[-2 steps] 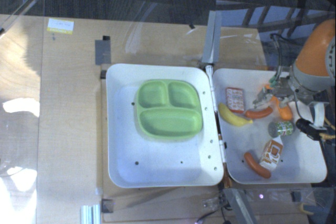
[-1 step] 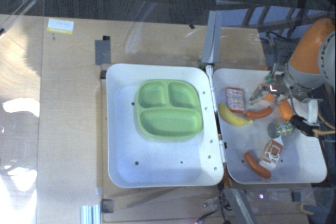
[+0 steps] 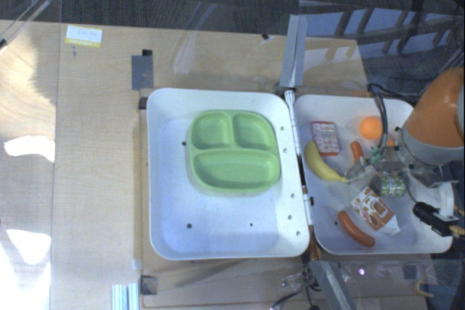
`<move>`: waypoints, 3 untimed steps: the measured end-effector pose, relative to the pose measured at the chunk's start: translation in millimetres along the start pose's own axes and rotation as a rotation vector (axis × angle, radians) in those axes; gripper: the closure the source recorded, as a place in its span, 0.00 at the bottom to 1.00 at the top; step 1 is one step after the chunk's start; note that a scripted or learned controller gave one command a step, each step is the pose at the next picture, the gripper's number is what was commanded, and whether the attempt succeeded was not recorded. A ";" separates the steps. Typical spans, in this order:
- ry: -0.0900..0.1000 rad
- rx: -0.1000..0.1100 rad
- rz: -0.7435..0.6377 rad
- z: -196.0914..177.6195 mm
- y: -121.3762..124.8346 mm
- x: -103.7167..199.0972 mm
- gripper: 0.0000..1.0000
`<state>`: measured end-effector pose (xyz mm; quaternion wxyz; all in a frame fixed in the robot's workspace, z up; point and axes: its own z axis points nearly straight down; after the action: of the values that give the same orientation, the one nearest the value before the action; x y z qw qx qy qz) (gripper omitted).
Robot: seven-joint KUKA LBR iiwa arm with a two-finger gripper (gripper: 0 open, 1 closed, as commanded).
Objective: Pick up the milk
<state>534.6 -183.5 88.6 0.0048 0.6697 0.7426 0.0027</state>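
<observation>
The gripper (image 3: pixel 374 169) hangs low in the right bin (image 3: pixel 330 243), just right of the banana (image 3: pixel 322 163), the milk (image 3: pixel 325 137) above the banana; fingers' state unclear.

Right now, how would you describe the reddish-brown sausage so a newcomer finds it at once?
Find the right-hand shallow white bin. Go to its near corner on the view's left, below the curved yellow banana. The sausage lies there beside a white-and-brown packet, the only long, reddish-brown, round-ended thing at that end.
</observation>
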 end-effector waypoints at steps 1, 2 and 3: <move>-0.001 -0.004 -0.059 -1.2 -41.7 16.3 0.00; -0.006 -0.013 -0.060 -13.4 -38.0 15.6 1.00; 0.000 0.001 -0.147 -142.4 -14.8 33.0 1.00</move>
<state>515.0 -151.8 230.7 0.0046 0.6132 0.7899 0.0022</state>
